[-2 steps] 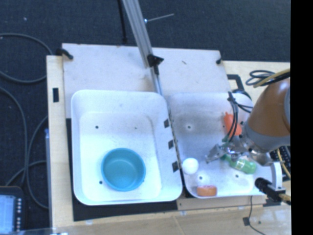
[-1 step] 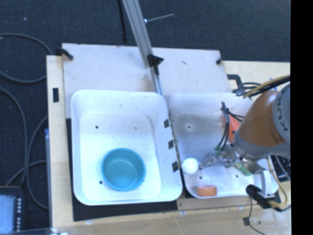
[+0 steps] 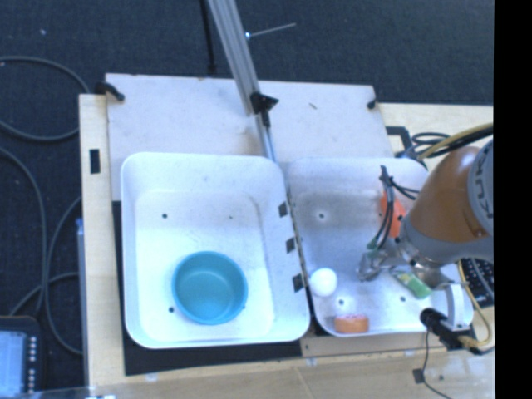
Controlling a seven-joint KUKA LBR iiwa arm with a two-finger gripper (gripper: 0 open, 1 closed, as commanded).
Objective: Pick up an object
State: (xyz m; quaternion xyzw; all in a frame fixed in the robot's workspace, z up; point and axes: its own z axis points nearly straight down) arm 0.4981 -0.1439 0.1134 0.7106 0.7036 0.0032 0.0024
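My gripper (image 3: 371, 266) hangs low inside the right bin (image 3: 332, 181), near its right side, with my orange-banded wrist bulking over it. I cannot tell how it stands from this slant; nothing visible sits in it.

The nearest candidate is the white ball (image 3: 323, 282), off to my gripper's left and slightly toward the front rim, close by but apart from it. It looks small, smooth and light, probably hard-shelled. I judge it will roll at the slightest nudge, so I would come straight down over its top and close across its widest middle rather than brush it from the side.

In front of my gripper, against the bin's front wall, lies a flat orange piece (image 3: 351, 324) with a pale mark on it; low and disc-like, it would be awkward to pinch. Just to my right a green item (image 3: 415, 285) peeks out from under my wrist, too hidden to judge.

Well away to the left, the other bin (image 3: 150, 173) holds a blue bowl (image 3: 209, 287), stiff-looking, best taken by its rim.
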